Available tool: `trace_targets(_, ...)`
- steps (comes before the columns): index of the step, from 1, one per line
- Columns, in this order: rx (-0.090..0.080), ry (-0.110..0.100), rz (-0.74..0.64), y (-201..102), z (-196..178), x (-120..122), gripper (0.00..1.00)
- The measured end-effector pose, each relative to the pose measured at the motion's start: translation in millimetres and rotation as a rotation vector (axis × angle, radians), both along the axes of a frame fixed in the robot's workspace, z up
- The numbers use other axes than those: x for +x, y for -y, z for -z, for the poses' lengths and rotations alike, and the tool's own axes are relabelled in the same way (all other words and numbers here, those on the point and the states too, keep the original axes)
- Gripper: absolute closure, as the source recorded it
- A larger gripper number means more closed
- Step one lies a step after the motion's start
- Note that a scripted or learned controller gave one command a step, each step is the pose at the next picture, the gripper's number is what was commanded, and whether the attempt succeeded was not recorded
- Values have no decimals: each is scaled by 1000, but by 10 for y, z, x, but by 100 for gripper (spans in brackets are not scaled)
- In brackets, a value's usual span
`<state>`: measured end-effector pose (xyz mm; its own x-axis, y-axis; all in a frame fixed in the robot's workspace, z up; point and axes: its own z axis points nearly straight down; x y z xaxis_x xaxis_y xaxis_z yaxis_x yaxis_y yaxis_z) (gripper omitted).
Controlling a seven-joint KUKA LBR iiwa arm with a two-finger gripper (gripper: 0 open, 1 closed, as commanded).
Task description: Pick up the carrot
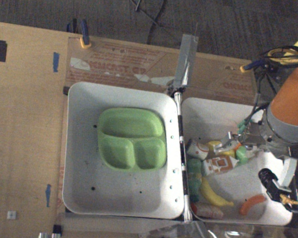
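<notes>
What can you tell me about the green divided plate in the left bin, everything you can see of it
The green plate is a light green, plastic-looking tray with rounded corners and a raised rim. Ridges split it into three compartments: one wide one along the far side and two smaller ones side by side along the near side. It lies flat and right way up on the floor of the left bin, slightly turned, toward the bin's far right part. Nothing lies in it, and nothing but the bin floor touches it.

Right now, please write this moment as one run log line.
task: pick carrot | carrot: right bin, front right, beside banana | claw: over back of bin | grasp: none seen
</notes>
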<state>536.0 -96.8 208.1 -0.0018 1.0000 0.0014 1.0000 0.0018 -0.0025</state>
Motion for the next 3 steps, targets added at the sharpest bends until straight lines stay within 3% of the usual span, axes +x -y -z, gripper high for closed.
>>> trace_targets(1, 1, 0, -322, -565, -29, -469, 0)
trace_targets(2, 0, 1, -315, -373, 238, -566, 0)
trace_targets(3, -13, 35, -113, 57, 939, -118, 0)
